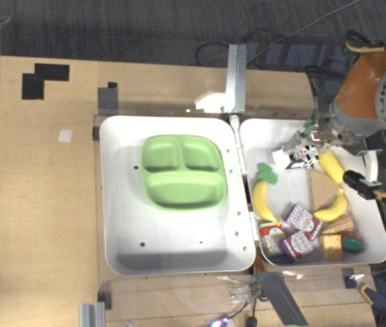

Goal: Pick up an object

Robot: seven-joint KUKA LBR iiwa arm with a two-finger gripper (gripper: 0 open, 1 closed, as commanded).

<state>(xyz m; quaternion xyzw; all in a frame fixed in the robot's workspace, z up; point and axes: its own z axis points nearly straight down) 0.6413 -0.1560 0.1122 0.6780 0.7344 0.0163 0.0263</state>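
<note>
Camera view, carriers: We see two white bins side by side on the bench; the left bin (pixel 121 251) and the right bin (pixel 377 247) meet at a shared middle wall.

Camera view, left bin: A green divided tray (pixel 183 171) lies flat near its centre, well apart from the arm.

Camera view, right bin, candidates: A corn cob (pixel 331 165) lies near the far right; a tan wedge (pixel 322 191) sits at mid-bin; one banana (pixel 262 203) lies along the left wall and a second banana (pixel 334 210) curves below the wedge. Small packets (pixel 299 221) crowd the near edge beside a red-and-green piece (pixel 352 243).

Camera view, arm: The arm (pixel 370 94) enters at the far right corner of the right bin.

Camera view, gripper: The gripper (pixel 307 150) sits low over the far part of the right bin, just beside the corn cob.

Camera view, jaws: We cannot tell their spacing; clutter masks them, and we see nothing held between them.

Step in hand (our judgement): Descent and alignment on a target in the far right area, probably the corn cob.

Procedure advice: We recommend setting the jaws across the cob's narrow width, centring on it, and descending straight.

Risk: The wedge and second banana lie close by; an off-centre close may nudge them or pinch two items.
</note>
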